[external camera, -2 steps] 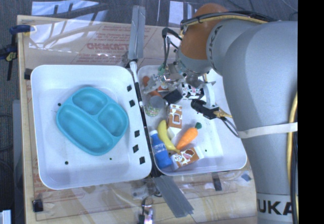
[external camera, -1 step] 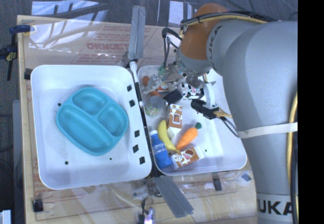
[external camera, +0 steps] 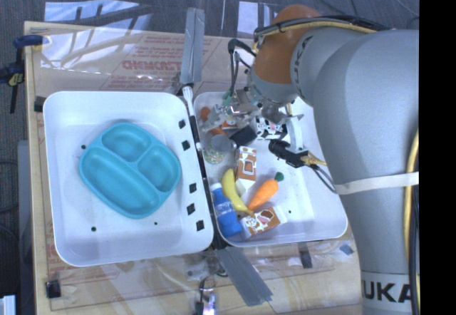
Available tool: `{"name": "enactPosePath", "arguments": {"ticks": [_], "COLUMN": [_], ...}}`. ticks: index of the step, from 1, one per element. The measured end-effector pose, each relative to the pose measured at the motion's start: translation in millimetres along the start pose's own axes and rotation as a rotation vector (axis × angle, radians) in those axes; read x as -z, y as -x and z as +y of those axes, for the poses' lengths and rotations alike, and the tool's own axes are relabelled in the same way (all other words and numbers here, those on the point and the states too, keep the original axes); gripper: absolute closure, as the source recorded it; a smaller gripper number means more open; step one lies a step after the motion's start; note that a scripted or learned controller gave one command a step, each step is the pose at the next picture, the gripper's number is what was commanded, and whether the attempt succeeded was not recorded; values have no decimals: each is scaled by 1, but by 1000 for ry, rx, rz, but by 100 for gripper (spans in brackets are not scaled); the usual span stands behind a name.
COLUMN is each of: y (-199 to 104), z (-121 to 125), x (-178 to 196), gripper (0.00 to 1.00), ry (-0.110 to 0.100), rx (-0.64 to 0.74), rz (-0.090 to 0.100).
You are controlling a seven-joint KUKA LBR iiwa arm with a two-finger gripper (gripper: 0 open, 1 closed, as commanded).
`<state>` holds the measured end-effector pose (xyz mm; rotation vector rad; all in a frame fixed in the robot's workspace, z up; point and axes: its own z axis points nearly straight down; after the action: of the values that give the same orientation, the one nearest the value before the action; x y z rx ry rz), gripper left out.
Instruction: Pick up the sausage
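Grey and orange, the arm [external camera: 342,85] reaches in from the right and hangs its gripper [external camera: 239,112] low over the far end of the right bin [external camera: 324,217]. We judge that we are in the approach step, descending toward a grasp, with nothing lifted yet. Whether the fingers are spread or pressed together we cannot tell, since the wrist and its cables cover them. The sausage [external camera: 206,113] we take to be the small reddish-brown piece at the far left corner of the right bin, close to the wall between the bins, though it is small and partly hidden, so we are not certain of it. If so, it lies just beside the gripper, on the side toward the left bin [external camera: 64,235]. Nearer the camera in the same bin lie a banana [external camera: 232,191], a carrot [external camera: 262,192], a blue bottle [external camera: 225,212] and small cartons, all well clear of the gripper. The left bin carries a blue divided plate [external camera: 128,167]. Next, we think, the gripper must shift slightly toward the dividing wall, settle over the sausage, and close without catching the clutter around it.
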<state>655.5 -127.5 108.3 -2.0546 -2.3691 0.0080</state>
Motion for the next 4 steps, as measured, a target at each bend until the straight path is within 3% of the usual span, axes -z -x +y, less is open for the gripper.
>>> {"name": "enactPosePath", "arguments": {"ticks": [3,4], "y": [0,17], "z": [0,-12], "x": [0,17], "gripper": [0,0], "ry": [0,3], "rx": [0,-213], "rz": [0,-1]}}
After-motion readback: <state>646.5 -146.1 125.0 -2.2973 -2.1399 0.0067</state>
